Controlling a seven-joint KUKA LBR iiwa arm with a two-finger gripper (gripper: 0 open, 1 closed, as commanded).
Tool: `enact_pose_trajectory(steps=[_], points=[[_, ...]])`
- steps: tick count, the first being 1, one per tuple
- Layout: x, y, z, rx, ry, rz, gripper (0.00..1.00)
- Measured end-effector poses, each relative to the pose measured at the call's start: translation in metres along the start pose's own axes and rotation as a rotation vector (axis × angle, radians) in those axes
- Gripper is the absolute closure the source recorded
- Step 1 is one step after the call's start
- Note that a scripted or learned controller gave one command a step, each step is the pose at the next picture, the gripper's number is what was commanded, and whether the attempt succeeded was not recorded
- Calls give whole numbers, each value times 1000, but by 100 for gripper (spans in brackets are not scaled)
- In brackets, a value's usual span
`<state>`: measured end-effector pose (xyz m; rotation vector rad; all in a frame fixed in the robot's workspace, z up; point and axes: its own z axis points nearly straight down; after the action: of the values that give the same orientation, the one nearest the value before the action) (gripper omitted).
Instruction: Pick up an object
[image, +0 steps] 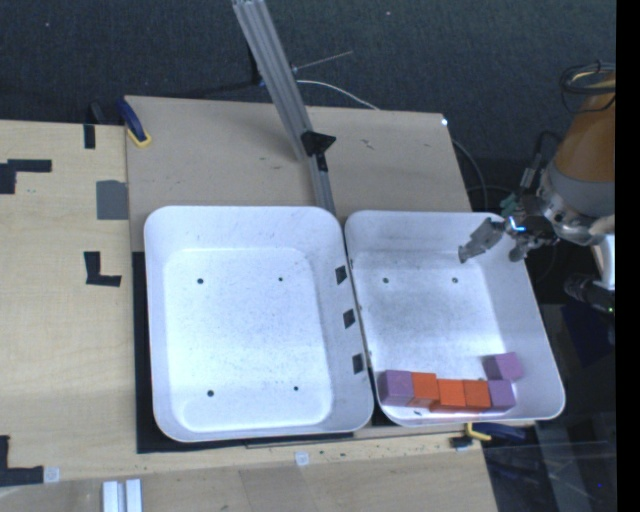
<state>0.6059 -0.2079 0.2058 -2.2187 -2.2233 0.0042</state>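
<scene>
Gripper (497, 243) sits over upper right edge of right bin (430, 235), fingers spread apart, nothing between them. Blocks all bunched in that bin's near right corner, well apart from gripper: purple block (397, 386), orange blocks (450, 392) in a row beside it, more purple blocks (504, 378) at the right end. Left bin (160, 300) alongside.

Robotics lab — taped plywood bench (60, 300), white bins (160, 300), alu. rail (285, 85).

The arm's end effector (497, 243) reaches in from the right, fingers spread.
</scene>
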Motion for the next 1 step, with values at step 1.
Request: enact_pose_trajectory(steps=[1], points=[[64, -1, 3, -1, 2, -4, 0]])
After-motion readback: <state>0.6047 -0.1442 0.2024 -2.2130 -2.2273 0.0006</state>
